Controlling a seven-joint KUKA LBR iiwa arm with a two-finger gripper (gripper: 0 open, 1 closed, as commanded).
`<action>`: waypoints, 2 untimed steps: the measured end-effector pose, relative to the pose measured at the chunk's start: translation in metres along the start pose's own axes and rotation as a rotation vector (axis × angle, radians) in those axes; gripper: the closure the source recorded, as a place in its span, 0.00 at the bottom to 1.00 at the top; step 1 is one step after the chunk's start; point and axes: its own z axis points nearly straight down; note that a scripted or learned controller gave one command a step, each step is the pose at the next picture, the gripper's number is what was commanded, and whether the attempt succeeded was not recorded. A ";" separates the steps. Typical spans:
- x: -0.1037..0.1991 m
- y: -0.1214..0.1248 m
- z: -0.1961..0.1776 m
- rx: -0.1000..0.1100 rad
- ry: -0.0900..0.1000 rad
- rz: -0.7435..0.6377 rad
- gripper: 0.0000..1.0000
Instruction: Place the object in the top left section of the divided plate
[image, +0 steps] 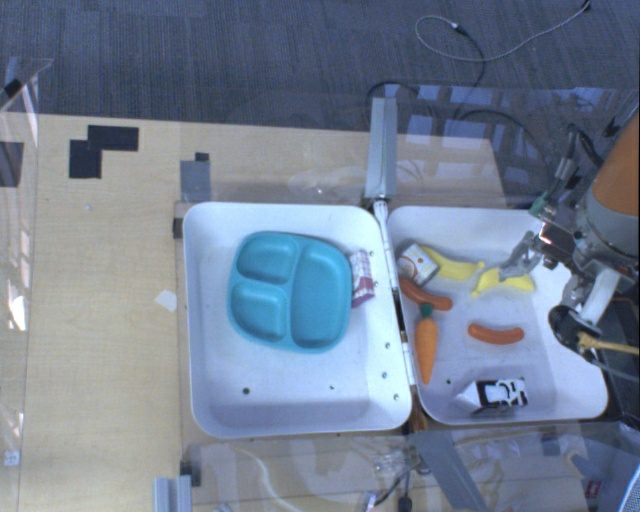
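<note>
Camera view: hand (520, 262) by banana (462, 268) in right bin; grip state unclear; divided plate (291, 291) left.

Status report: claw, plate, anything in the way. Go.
Claw at right bin's right side, nothing seen held. Plate in left bin, sections bare. Packet touching plate's right rim, clear of top left section.

The arm (610, 200) is cut off at the right edge (its fingers' spacing unreadable).
</note>
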 end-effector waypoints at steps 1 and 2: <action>0.007 -0.046 0.120 0.006 -0.001 0.063 0.00; 0.007 -0.046 0.119 0.005 -0.001 0.064 0.00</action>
